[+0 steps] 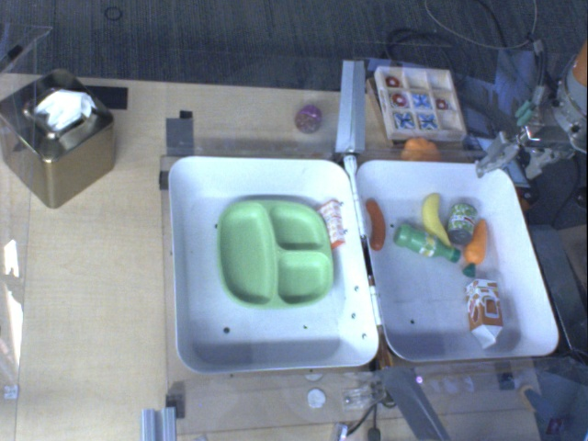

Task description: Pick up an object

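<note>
The gripper (501,154) hangs off the right bin's (514,333) far-right corner — whether wide or narrow, I cannot tell — likely parked before a pick. Candidates cluster at the bin's far side: smooth curved banana (432,217), slim green bottle (425,243), tapered carrot (476,241).

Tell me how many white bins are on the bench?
2. The left bin holds a green tray and a packet; the right bin holds the toy food.

Floor: dark grey carpet (230,16) beyond bench.
Bench: pale wood top (92,292).
Far left: brass-coloured box (60,150).
</note>
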`<control>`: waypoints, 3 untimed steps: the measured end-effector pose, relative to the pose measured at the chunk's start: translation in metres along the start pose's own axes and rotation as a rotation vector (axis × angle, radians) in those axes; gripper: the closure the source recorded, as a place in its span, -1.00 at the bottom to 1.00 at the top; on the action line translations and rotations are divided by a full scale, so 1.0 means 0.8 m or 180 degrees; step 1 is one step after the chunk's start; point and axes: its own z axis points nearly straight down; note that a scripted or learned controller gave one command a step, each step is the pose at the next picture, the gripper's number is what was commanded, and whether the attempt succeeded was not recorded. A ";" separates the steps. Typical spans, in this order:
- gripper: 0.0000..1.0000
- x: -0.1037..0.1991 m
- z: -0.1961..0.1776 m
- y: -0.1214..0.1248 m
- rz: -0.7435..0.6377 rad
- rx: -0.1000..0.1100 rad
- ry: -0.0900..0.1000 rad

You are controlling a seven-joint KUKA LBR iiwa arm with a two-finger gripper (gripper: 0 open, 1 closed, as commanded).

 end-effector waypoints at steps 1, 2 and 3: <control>-1.00 0.002 0.132 -0.058 -0.0469 0.0003 0.0003; -1.00 -0.020 0.244 -0.038 -0.0976 -0.0021 -0.0007; 1.00 -0.019 0.227 -0.034 -0.0983 -0.0051 -0.0018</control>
